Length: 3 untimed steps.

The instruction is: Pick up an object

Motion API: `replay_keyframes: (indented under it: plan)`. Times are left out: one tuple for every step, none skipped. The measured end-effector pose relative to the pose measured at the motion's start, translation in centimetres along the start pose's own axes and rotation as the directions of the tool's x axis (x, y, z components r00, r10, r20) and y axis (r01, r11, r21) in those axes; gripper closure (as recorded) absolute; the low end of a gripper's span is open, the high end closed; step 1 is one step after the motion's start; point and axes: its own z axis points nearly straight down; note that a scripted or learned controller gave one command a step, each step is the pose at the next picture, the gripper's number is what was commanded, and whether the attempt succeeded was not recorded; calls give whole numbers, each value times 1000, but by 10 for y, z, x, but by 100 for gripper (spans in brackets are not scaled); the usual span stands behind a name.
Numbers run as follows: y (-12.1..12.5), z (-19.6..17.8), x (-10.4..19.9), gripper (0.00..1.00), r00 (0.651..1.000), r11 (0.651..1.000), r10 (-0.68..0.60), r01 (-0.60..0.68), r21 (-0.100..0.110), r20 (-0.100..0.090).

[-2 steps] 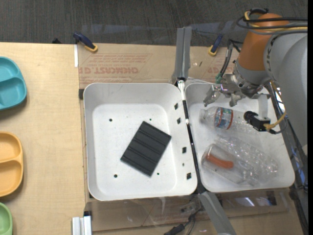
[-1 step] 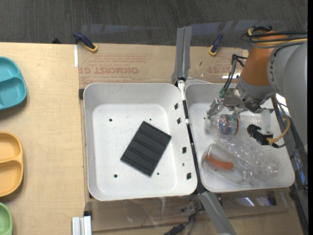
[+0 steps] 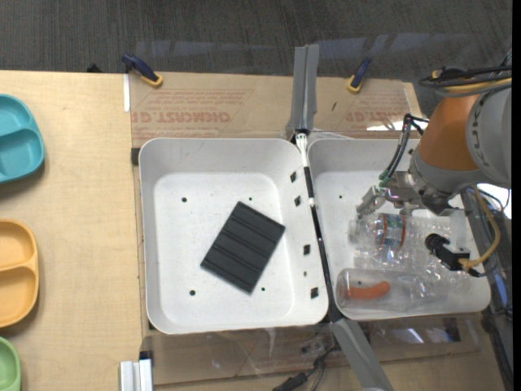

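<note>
A black ridged rectangular pad [image 3: 243,246] lies at a slant in the middle of the left bin [image 3: 163,300]. In the right bin [image 3: 334,177] there is a heap of clear crinkled plastic items [image 3: 389,236], and a clear container with an orange piece inside [image 3: 366,287] lies at the front. My gripper [image 3: 384,204] hangs over the right bin just above the back of the clear plastic heap. It is open, with nothing visibly between its fingers.
The grey arm with its orange band [image 3: 452,141] reaches in over the right bin's far right side, with cables [image 3: 456,255] trailing by the rim. Teal [image 3: 16,149] and orange [image 3: 15,271] trays sit on the bench at far left.
</note>
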Motion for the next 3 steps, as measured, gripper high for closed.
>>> replay_keyframes:
  plan:
    - [-43, 0, -25, 0, 998, 998, -64, 64, -1, 0]
    - [-42, -7, -26, 100, 998, 998, -61, 61, 1, -1]
    - [-42, -7, -26, 0, 998, 998, -61, 61, 1, -1]
